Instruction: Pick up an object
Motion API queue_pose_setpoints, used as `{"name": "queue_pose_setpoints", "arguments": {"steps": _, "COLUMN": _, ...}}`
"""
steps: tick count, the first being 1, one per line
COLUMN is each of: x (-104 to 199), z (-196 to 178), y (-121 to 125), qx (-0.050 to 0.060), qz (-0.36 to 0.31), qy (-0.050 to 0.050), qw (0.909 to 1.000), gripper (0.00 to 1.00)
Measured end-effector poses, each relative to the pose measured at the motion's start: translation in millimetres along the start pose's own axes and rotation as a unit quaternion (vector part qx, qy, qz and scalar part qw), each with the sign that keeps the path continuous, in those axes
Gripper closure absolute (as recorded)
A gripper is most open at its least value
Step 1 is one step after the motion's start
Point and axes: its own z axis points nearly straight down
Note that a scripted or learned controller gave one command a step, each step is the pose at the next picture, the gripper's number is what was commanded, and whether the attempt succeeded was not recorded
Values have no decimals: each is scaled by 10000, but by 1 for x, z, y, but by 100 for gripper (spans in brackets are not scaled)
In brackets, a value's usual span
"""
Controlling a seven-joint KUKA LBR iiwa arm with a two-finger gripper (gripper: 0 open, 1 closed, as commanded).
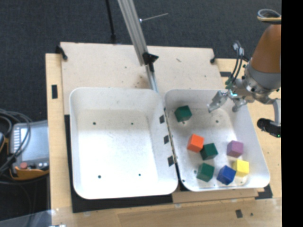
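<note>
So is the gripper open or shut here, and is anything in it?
Open: the gripper hangs above the right bin with its fingers spread apart and nothing between them. The nearest block, a green cube, lies off to its side.

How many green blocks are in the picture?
3, all in the right bin: one green block alone near the top left, one touching the orange block, and one near the bottom edge. None looks hidden.
</note>
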Motion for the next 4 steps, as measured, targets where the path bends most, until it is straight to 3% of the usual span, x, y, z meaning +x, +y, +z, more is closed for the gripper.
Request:
{"name": "queue_pose_setpoints", "arguments": {"steps": 1, "x": 0, "z": -3, "y": 1, "qx": -24, "qz": -7, "qy": -9, "qw": 10000, "gripper": 0}}
{"name": "queue_pose_setpoints", "arguments": {"steps": 3, "x": -2, "z": 116, "y": -12, "qx": 3, "qz": 18, "qy": -13, "qw": 10000, "gripper": 0}}
{"name": "queue_pose_setpoints", "arguments": {"steps": 4, "x": -3, "z": 130, "y": -11, "qx": -23, "qz": 28, "qy": -20, "qw": 10000, "gripper": 0}}
